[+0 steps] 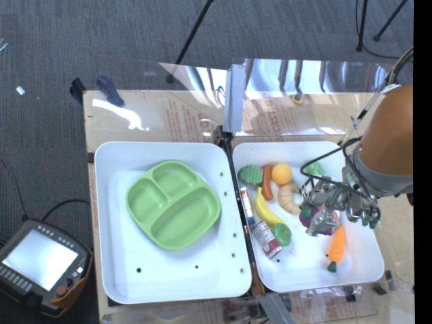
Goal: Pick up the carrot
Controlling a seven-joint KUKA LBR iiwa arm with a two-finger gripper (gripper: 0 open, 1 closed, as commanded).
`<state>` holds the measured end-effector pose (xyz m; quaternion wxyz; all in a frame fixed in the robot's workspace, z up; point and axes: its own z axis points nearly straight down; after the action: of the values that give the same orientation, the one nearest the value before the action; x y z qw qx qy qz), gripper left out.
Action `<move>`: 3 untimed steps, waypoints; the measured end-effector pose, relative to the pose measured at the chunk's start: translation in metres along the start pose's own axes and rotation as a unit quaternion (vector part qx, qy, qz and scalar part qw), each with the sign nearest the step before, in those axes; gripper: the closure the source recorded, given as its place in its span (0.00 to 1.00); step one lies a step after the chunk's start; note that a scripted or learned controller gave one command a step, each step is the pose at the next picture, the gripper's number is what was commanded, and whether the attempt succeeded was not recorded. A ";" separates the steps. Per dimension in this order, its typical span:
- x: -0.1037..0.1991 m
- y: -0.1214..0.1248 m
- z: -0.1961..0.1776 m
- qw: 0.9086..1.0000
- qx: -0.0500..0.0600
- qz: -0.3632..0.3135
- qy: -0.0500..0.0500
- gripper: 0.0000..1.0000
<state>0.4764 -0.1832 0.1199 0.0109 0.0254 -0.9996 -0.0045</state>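
Note:
The carrot (337,244) is orange with a small green stem end and lies near the front right corner of the right bin (364,275), stem toward the front. My gripper (321,216) hangs over the middle right of that bin, just left of and behind the carrot's thick end. It sits above a purple toy (307,214). The carrot lies on the bin floor, apart from the gripper. The arm's grey wrist and orange band (391,130) come in from the right.
The right bin also holds a broccoli (250,175), a sausage (267,181), an orange (281,173), a banana (266,209), a beige pastry (290,198), a can (266,239) and a green pepper (282,233). A green divided plate (174,204) lies in the left bin (115,275).

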 end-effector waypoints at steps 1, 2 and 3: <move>-0.026 0.076 -0.112 0.990 0.002 0.143 -0.009 0.00; -0.026 0.073 -0.102 0.988 0.003 0.153 -0.018 0.00; -0.022 0.041 -0.007 0.980 0.002 0.197 -0.006 0.00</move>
<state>0.4967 -0.1412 0.1263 0.0060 -0.1718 -0.9851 -0.0006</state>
